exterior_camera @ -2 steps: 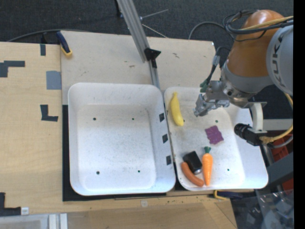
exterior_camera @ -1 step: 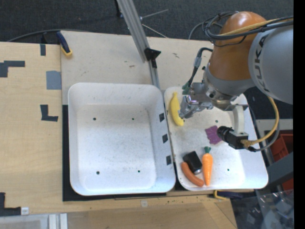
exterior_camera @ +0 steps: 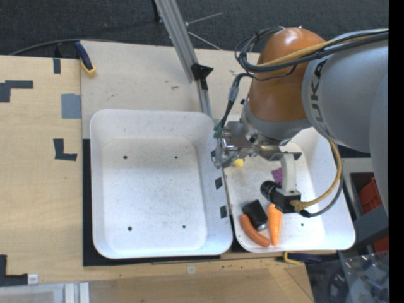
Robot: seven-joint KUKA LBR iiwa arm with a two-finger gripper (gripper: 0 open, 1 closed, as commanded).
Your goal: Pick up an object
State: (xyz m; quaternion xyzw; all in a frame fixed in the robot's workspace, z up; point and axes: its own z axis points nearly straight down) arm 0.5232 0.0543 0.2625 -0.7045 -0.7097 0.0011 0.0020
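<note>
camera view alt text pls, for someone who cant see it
A grey robot arm with an orange band reaches in from the right over the right white bin, which holds two orange carrot-like pieces, a small black block and a small yellow item. The left white bin sits beside it.

The grey arm [exterior_camera: 353,87] reaches in from the right, its orange band [exterior_camera: 287,55] bulging above the wrist, which bends downward; the pincer [exterior_camera: 222,156] hangs low, seemingly tilted leftward, its tips too blurred to read
</note>
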